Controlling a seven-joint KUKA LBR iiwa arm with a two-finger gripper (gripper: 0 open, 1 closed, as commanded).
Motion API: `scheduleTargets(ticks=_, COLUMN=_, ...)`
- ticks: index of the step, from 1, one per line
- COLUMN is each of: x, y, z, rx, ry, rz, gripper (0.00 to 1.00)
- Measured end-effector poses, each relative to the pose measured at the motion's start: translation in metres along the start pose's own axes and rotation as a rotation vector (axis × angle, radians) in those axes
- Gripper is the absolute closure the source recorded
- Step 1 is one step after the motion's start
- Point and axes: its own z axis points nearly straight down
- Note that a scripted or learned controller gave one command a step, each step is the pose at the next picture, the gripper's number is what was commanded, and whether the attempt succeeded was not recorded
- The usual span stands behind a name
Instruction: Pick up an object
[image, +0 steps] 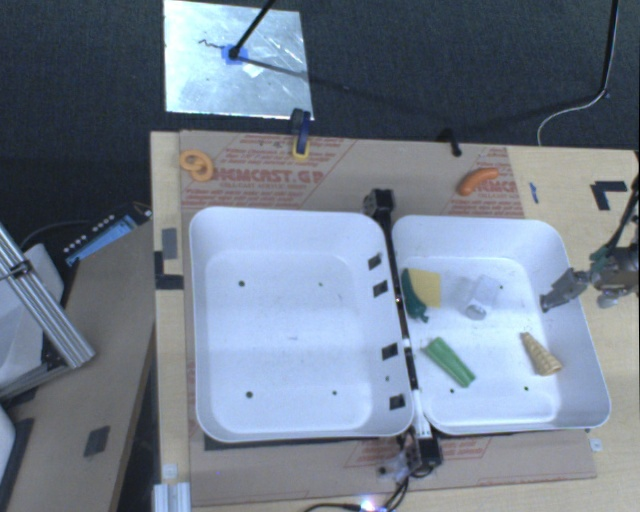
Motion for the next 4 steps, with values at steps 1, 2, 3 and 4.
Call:
scheduleTargets(ticks=1, x=0.062, y=0.072, z=0.082, rx=-0.003, ry=0.001, rz=-0.007, gripper=0.00)
scheduleTargets(ticks=2, x=0.059, y=0.070, z=0.070, rx=-0.002, ry=0.000, rz=-0.003, gripper=1.00)
scheduleTargets(ticks=3, x=0.080, y=0.087, z=-0.093, rx=-0.017, ry=-0.002, rz=-0.005, gripper=1.00)
scheduleTargets(ticks=4, x=0.080, y=0.024, z=-0.192, rx=-0.010, ry=-0.001, rz=-0.002, gripper=1.00)
